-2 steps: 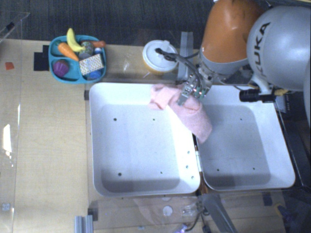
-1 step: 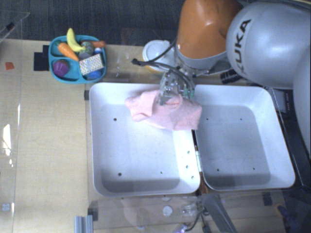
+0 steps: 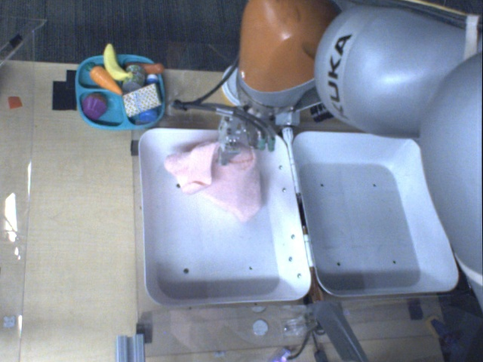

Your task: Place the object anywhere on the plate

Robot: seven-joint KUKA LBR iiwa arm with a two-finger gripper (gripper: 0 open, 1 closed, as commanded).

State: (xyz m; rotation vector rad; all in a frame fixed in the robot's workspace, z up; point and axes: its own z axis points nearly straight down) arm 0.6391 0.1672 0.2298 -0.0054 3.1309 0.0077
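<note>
While the gripper (image 3: 235,148) sits low over the upper edge of the pink cloth (image 3: 215,176), you can't tell from this slanted view how the tool is set or whether any fabric is actually caught in it, so don't log a grasp. The cloth lies crumpled in the upper half of the left bin (image 3: 162,277), with one lobe toward the bin's left side and a longer flap trailing toward the middle. The gripper meets it near its top right corner, touching or just above; which one is unclear.

Expect the cloth to be light, soft and floppy. It won't hold a shape, it'll drape and swing when lifted, and a thin single layer could slip out of a pinch. Your best hold is probably a bunched fold, where the layers stack up thick, like the ridge near the top where the tool is now. A flat edge seems a worse bet.

The right bin (image 3: 423,274) sits beside it. The blue divided plate (image 3: 81,108) is off the bins at the upper left on the wooden bench (image 3: 68,240), already loaded with toy food including a banana (image 3: 114,62) and a carrot (image 3: 104,79). Note the cloth will probably land on top of those.
</note>
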